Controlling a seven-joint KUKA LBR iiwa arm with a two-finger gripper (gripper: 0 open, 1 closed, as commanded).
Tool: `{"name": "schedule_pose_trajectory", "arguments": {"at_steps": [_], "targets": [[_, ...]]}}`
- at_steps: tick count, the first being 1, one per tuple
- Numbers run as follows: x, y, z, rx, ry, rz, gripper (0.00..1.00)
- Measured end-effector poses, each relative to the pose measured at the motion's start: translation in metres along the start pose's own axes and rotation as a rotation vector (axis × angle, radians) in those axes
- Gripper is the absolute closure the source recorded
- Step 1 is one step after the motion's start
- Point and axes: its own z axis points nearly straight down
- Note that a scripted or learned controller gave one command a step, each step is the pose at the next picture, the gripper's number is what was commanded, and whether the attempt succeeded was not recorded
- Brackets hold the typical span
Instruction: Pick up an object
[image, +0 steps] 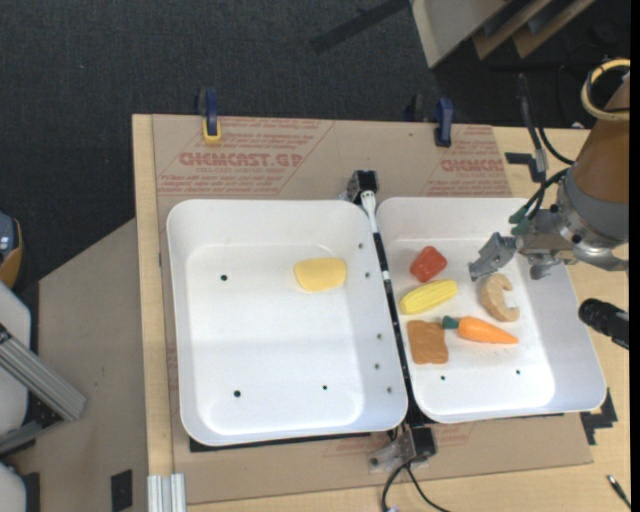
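The right bin (540, 392) holds several toy foods: a red piece (428, 263), a yellow corn cob (429, 296), a brown slab (428, 343), an orange carrot (484, 331) and a tan curved piece (498, 299). A pale yellow piece (320, 274) lies alone in the left bin (260, 400). My gripper (513, 264) hangs over the upper right part of the right bin, just above the tan piece. It is open, with nothing between its fingers, and one grey finger (489, 255) points down and left.
A black divider strip (383, 290) runs between the two bins. Blue clamps (209, 104) (443, 115) hold the brown board at its far edge. A black cable (535, 150) trails behind the arm's grey wrist (600, 215).
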Motion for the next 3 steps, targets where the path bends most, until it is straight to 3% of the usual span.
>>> {"name": "schedule_pose_trajectory", "arguments": {"at_steps": [1, 2, 3], "targets": [[0.014, 0.004, 0.154, 0.013, 0.003, -0.001, 0.0], [0.012, 0.007, 0.135, -0.002, -0.001, 0.002, 1.0], [0.019, -0.037, 0.165, 0.002, 0.001, 0.002, 1.0]]}}
